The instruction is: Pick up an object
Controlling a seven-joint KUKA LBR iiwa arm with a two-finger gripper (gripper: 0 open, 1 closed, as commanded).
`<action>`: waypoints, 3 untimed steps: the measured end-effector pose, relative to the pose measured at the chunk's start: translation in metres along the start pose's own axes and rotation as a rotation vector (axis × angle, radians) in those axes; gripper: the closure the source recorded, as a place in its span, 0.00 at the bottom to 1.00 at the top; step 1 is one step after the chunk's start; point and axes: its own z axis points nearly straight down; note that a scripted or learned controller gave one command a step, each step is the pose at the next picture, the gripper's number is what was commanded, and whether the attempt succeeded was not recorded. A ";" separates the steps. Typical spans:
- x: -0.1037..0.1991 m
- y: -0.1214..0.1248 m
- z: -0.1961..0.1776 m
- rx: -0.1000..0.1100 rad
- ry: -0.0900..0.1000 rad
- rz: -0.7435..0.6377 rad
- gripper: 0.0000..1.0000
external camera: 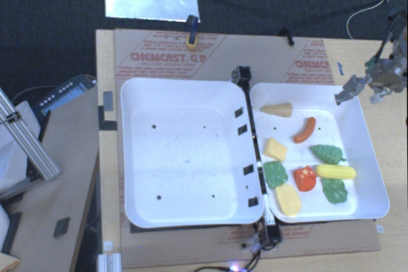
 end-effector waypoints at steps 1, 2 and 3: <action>0.029 0.021 0.184 0.013 0.005 -0.003 0.00; 0.110 0.072 0.185 -0.004 0.003 -0.010 0.00; 0.036 0.071 -0.021 -0.019 -0.007 0.004 0.00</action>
